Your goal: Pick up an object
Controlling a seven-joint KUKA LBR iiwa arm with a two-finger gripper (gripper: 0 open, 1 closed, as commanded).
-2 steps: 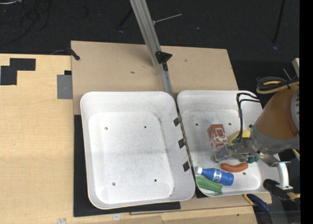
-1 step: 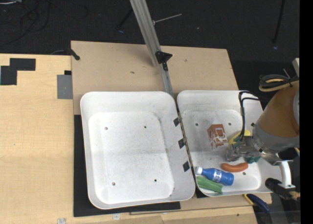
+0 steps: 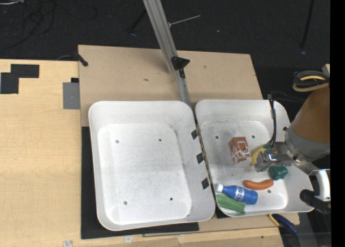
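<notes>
1. The gripper [image 3: 265, 158] reaches low into the right bin [image 3: 237, 114] at right of frame, beside a yellow item [image 3: 257, 154] and a green toy [image 3: 278, 172]; whether its jaws are apart or together cannot be told.
2. Nothing looks lifted; the pick remains.
3. The red-and-white pack [image 3: 238, 150] carries no readable print; nor does the blue bottle [image 3: 240, 194].

Reaches in from three o'clock, grey arm [image 3: 307, 146] angled low with its orange band [image 3: 317, 116] uppermost toward two o'clock. Metallic gripper [image 3: 264, 159] points toward nine o'clock from the wrist, set low; finger spacing too small and cluttered to make out
</notes>
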